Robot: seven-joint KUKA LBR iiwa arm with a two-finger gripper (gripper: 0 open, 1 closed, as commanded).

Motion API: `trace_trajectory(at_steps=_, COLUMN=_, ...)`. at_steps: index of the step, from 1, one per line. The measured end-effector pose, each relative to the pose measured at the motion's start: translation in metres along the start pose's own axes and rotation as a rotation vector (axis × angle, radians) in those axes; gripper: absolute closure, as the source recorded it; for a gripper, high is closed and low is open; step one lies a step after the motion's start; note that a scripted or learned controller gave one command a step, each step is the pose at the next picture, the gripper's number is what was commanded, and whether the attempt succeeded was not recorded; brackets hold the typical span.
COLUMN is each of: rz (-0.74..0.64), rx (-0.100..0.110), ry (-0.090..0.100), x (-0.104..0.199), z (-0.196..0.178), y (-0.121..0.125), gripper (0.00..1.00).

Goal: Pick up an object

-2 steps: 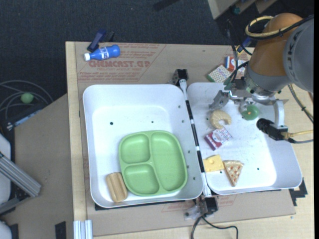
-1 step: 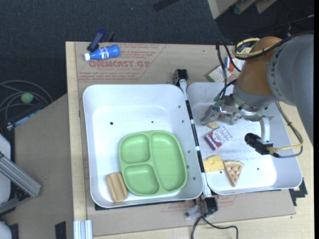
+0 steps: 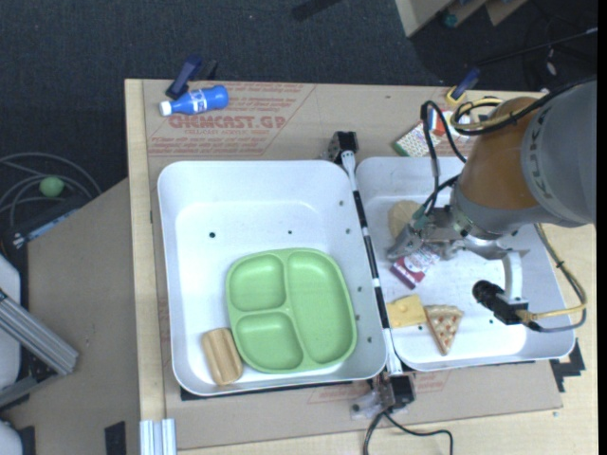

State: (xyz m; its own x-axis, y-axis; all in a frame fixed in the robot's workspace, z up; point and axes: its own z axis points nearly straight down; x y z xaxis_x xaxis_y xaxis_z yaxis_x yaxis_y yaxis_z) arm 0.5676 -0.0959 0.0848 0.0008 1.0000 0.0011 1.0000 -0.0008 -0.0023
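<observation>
Packet (image 3: 410, 271), pink, flat, in right bin (image 3: 541, 344) under gripper (image 3: 424, 245).
Likely light, crinkly, slippery; best pinched across edges; jaws' state cannot be told.

Fixed overhead view, slanted, both bins (image 3: 180, 254)

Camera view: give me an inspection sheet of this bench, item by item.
Surface: tan bench top with red printed lettering, bearing two shallow white bins, left bin and right bin.
Job's things: left bin holds a green three-compartment plastic tray and a tan bread-like block; right bin holds a yellow cheese-like wedge, a pizza-slice toy and a pink packet.
Clutter: blue and white bottle on the bench behind the left bin.
Grippers: gripper low over the pink packet; grasp unclear.
Cables: black cable along the arm.
Surroundings: dark carpet.
</observation>
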Motion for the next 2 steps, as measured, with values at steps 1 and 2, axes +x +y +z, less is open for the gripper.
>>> trace_trajectory(at_steps=1, rz=0.001, rx=-0.002, ry=0.000, x=0.000, z=-0.010, y=0.000, gripper=1.00)
trace_trajectory(at_steps=2, rz=-0.002, rx=-0.004, ry=-0.001, x=0.050, z=-0.110, y=-0.033, gripper=1.00)
